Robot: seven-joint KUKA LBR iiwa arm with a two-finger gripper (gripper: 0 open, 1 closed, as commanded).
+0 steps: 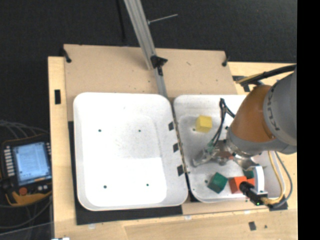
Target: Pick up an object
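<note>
In the right bin (192,109) a yellow block (203,123) lies toward the back. A green block (217,182) and an orange block (235,184) sit side by side near the front wall. My gripper (205,156) hangs low over the bin's middle, between the yellow block and the green one and close to the bin's left wall. The grey wrist with its orange band (250,121) covers the right part of the bin. I see nothing held in the gripper.
The left bin (85,134) adjoins the right one. A slanted metal pole (142,29) rises behind the bins. A teach pendant (27,164) sits off the bench's left edge. Cables (277,181) loop beside the right bin's front right corner.
</note>
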